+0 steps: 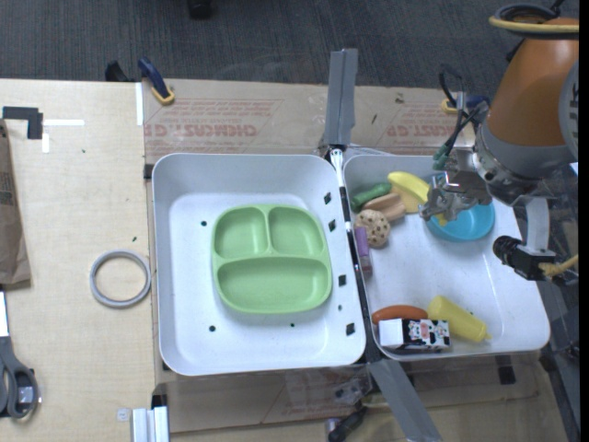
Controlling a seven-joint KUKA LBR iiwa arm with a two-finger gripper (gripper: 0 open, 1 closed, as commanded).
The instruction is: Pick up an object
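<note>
Gripper (444, 201) hanging low over the back of the right bin (502, 325), the grey arm (538, 90) with its orange band coming in from the right — and whether it is spread or closed, I cannot tell from this angle. It sits right at the near-left rim of a blue bowl (467, 221), and nothing shows clearly held by it.

Just left of it, a yellow banana (409, 186) lies at the back of the bin, with a green pepper-like piece (370, 193) beside it and a tan bread-like piece (390, 210) just in front. A brown speckled cookie (373, 229) rests near the divider between the bins, touching a small purple item (363, 245) — too small to identify.

Down at the front edge of the right bin: a red-orange sausage shape (399, 313), a black-and-white carton (416, 334) just in front of it, and a yellow bottle (457, 320) lying on its side.

Over in the left bin (175, 274), a green divided plate (271, 258) sits in the middle. On the bench, a grey ring (121, 277) lies well left of the bins.
</note>
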